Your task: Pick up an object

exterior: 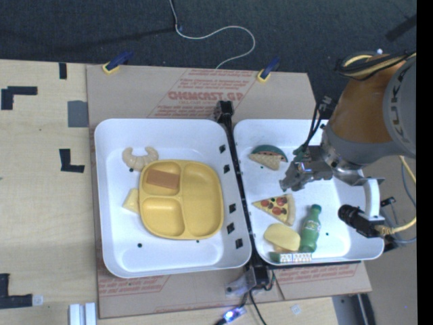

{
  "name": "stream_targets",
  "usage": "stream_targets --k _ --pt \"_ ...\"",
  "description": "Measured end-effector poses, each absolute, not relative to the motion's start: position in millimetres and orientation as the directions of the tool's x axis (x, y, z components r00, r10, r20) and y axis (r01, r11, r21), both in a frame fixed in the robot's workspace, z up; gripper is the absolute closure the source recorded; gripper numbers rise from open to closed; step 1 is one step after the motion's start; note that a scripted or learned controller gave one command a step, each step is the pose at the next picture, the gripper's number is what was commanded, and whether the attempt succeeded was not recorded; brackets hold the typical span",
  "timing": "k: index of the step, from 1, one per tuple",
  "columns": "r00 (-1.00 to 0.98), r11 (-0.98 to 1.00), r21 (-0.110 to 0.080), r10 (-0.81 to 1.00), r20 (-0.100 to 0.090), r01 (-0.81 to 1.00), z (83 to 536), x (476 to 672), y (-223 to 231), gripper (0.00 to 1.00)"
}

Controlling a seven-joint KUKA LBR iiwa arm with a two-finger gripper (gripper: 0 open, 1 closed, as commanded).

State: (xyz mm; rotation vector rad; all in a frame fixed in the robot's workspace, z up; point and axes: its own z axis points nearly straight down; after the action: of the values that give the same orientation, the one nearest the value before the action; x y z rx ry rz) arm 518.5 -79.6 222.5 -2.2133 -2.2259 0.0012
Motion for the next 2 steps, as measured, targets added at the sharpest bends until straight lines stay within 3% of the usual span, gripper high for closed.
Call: stream_targets --k 2 --pt "-0.003 0.003 -0.001 1.0 0.0 1.0 234 528.9 -48 1.0"
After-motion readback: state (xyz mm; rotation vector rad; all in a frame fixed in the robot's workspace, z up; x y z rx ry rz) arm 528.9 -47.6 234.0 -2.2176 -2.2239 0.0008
